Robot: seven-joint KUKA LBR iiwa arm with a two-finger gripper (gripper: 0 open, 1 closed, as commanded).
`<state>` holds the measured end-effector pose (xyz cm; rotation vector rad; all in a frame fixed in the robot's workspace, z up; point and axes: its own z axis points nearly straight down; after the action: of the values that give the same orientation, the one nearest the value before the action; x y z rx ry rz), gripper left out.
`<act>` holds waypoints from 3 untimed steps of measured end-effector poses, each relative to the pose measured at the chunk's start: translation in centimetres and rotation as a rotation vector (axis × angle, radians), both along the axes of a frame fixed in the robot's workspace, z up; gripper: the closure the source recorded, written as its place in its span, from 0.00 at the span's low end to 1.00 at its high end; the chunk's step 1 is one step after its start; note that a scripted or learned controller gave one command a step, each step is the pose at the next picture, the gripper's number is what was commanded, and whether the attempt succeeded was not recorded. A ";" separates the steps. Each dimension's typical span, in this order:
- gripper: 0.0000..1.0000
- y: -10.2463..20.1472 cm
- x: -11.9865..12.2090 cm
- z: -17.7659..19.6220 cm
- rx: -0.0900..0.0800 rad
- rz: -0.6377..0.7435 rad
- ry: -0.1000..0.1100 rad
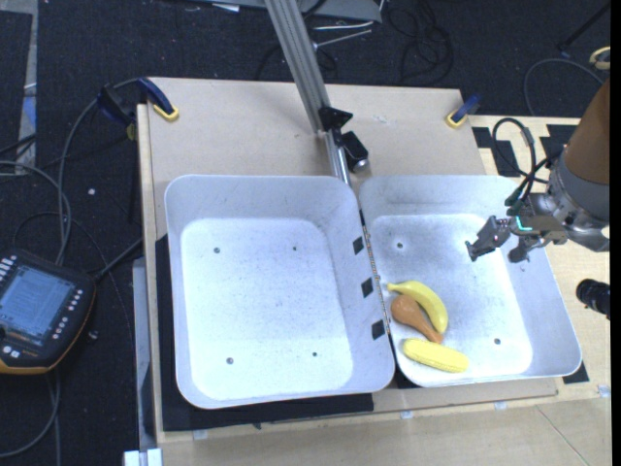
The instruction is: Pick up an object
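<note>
In the right bin (543, 299), near its front left corner, lie a curved yellow banana (425, 299), an orange-brown pear-shaped piece (415, 315) touching it, and a yellow oblong fruit (436, 356) closer to the front rim. My gripper (500, 244) hangs over the bin's back right part, to the right of and behind these objects. Its two dark fingers are spread apart with nothing between them.
The left bin (262, 289) sits beside the right one. A slanted metal pole (306, 66) with a black clamp rises behind the bins' shared edge. Cables and black tape (514, 149) lie at the bench's back right. A teach pendant (34, 309) rests on the floor at left.
</note>
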<state>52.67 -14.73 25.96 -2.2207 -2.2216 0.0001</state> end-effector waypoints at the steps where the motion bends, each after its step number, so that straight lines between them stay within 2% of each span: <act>1: 0.00 0.0 0.0 0.0 0.000 0.000 0.000; 3: 0.00 -0.2 -1.2 -9.0 0.000 0.000 0.002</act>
<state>51.52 -14.98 17.01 -2.2198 -2.2199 0.0024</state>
